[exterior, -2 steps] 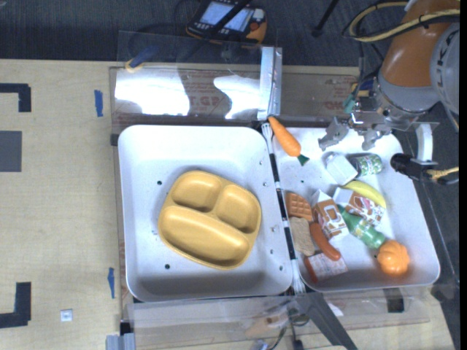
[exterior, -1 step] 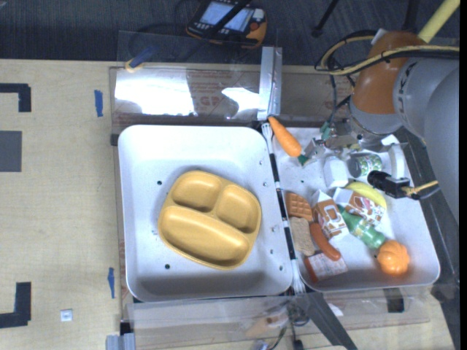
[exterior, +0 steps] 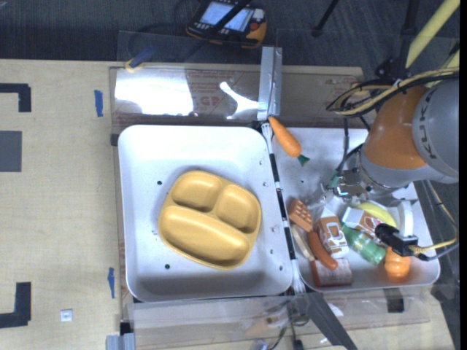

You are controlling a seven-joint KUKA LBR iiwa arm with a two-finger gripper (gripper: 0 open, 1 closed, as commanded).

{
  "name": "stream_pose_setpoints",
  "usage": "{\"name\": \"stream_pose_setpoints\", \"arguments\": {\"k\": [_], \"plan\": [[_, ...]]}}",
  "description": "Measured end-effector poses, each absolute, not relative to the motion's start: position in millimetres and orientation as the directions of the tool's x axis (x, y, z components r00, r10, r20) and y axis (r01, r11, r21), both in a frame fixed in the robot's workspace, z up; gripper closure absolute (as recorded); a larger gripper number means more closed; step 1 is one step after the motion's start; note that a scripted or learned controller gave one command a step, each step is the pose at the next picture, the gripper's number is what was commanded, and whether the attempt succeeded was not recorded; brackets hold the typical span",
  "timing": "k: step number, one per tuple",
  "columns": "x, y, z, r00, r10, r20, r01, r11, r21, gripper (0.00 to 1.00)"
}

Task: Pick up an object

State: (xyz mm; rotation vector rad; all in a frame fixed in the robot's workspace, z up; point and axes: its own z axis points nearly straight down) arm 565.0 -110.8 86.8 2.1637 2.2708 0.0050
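The arm comes in from the right, its orange band (exterior: 390, 133) over the right bin (exterior: 321, 141). The gripper (exterior: 349, 188) hangs low in that bin, just above the pile of toy food. Close beneath it are a yellow banana (exterior: 377, 212), a green bottle (exterior: 366, 245), a small carton (exterior: 333, 237) and a sausage (exterior: 322, 249). An orange carrot (exterior: 285, 138) lies on the bin's upper left rim. An orange ball (exterior: 397, 266) sits at the lower right corner. Nothing shows between the fingers.
The left bin (exterior: 146, 152) holds a yellow three-compartment tray (exterior: 209, 217). A metal divider (exterior: 268, 86) stands behind the bins. Black and yellow cables (exterior: 365, 97) loop by the arm at the upper right. A teach pendant (exterior: 225, 20) lies beyond the bench.
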Motion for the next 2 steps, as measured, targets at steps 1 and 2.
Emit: {"name": "stream_pose_setpoints", "arguments": {"k": [1,2], "plan": [[561.3,-106,120,-0.194,0.981,-0.002,0.981,0.194,0.004,0.0],[526.8,-102,95,-0.137,0.991,-0.009,0.99,0.137,0.027,0.0]]}}
